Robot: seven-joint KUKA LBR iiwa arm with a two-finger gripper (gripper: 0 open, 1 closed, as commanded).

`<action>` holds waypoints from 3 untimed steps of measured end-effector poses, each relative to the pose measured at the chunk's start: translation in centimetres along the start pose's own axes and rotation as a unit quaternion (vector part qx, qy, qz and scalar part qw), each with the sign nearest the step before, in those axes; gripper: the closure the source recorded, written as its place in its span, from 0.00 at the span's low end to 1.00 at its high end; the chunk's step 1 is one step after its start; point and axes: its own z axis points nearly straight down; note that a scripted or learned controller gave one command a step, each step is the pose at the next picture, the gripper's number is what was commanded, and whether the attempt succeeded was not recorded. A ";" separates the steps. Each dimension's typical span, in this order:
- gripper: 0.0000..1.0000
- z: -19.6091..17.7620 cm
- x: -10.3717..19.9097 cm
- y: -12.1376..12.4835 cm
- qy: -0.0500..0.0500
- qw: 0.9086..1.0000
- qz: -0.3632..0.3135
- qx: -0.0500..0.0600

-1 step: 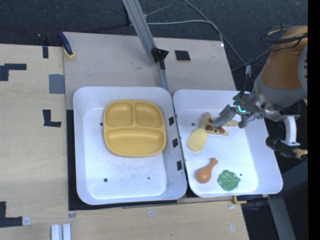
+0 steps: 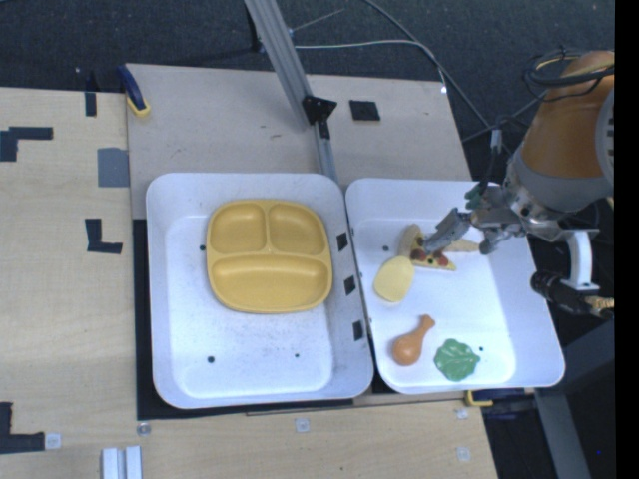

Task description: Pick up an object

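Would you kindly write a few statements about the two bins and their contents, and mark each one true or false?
1. The yellow divided tray lies in the left bin. True.
2. The green toy sits in the left bin. False: it is in the right bin, near its front edge.
3. The drumstick lies beside the green toy. True.
4. The gripper hangs over the yellow divided tray. False: it is over the right bin, at the pizza slice.
5. The pale yellow lump lies on the bench outside the bins. False: it is in the right bin.
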 end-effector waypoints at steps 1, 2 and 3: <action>0.00 4.4 0.1 -0.1 0.000 1.000 0.000 0.002; 0.00 8.7 0.2 -0.2 0.000 1.000 0.000 0.002; 0.00 13.8 0.2 -0.2 0.000 1.000 0.001 -0.001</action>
